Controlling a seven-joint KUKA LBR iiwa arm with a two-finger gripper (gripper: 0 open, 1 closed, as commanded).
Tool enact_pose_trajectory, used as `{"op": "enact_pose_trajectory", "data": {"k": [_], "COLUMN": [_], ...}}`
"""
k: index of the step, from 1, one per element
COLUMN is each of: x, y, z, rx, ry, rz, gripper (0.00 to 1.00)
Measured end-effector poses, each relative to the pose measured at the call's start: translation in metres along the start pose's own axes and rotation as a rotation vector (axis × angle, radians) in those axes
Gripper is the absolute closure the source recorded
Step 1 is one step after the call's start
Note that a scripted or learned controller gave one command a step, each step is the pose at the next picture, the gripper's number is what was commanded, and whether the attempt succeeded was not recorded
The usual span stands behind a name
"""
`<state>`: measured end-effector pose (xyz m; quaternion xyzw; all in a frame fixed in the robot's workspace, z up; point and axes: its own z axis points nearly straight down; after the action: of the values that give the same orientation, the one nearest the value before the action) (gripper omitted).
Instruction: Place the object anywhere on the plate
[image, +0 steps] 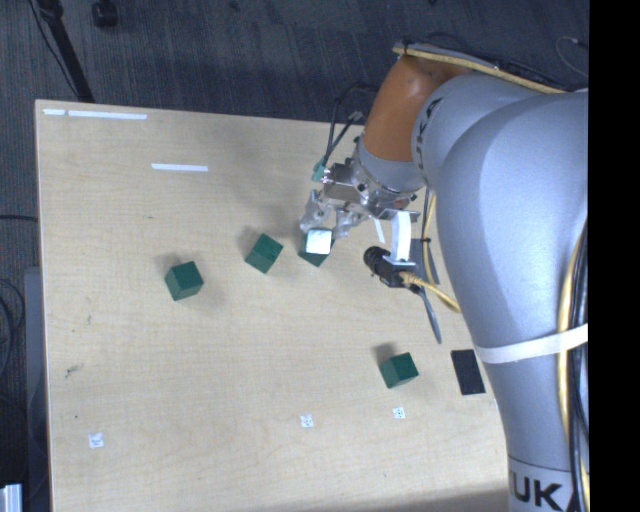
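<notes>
Several small green blocks lie on the pale wooden bench top (200, 380). One green block (316, 246), its top face showing white, sits between the fingertips of my gripper (326, 228) near the middle of the bench, and the gripper is shut on it. The grey arm with its orange band (400, 110) reaches in from the right above it. Another green block (264, 252) lies just left of the held one, apart from it. A third green block (185, 280) rests further left. A fourth green block (399, 369) lies near the front right.
A black flat piece (467, 372) lies by the right edge beside the arm's base. White tape strips (180, 167) mark the back left. Small white tags (307, 421) dot the front. Dark floor surrounds the bench.
</notes>
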<state>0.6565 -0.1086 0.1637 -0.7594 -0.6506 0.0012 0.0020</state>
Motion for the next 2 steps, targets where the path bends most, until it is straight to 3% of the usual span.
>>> {"op": "enact_pose_trajectory", "data": {"k": [1, 2], "x": [0.135, 0.030], "y": [-0.022, -0.005], "z": [-0.090, -0.110], "rx": [-0.001, -0.002], "ry": [-0.001, -0.002], "rz": [-0.102, -0.340], "gripper": [1.00, 1.00]}}
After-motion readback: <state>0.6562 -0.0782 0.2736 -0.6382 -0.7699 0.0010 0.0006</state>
